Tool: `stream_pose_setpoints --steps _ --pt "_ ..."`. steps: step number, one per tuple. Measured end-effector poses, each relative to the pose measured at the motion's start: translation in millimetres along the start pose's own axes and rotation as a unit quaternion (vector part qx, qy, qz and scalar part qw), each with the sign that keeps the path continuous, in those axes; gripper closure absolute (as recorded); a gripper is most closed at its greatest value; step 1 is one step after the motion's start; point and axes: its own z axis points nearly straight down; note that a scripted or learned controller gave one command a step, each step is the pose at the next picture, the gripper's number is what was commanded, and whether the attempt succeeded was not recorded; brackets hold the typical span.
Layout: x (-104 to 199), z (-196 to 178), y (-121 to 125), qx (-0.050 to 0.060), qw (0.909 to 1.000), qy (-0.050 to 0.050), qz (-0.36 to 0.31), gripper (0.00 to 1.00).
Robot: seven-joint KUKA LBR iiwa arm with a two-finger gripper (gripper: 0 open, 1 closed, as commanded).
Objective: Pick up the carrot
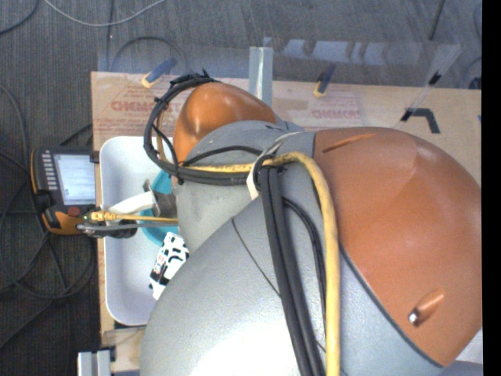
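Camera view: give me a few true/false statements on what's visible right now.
1. The arm covers most of the view. True.
2. A white bin shows at the left, beside the arm. True.
3. The carrot lies in plain sight in the middle of that bin. False: no carrot can be made out; the arm hides most of the bench.
4. A black-and-white patterned object lies in the bin. True.
5. The handheld screen unit sits inside the bin. False: it lies outside, left of the bin.
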Motion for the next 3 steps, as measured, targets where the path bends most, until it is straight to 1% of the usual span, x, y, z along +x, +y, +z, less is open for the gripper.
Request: stream_pose_setpoints --steps 1,2,3 --pt "0.3 -3.1 0.3 0.0 1.0 0.0 0.004 1.0" --pt "-0.1 -10.4 1.8 -0.001 1.0 -0.002 0.003 1.0" --pt "-0.1 -10.5 1.7 -0.001 1.0 -0.002 0.003 0.0"
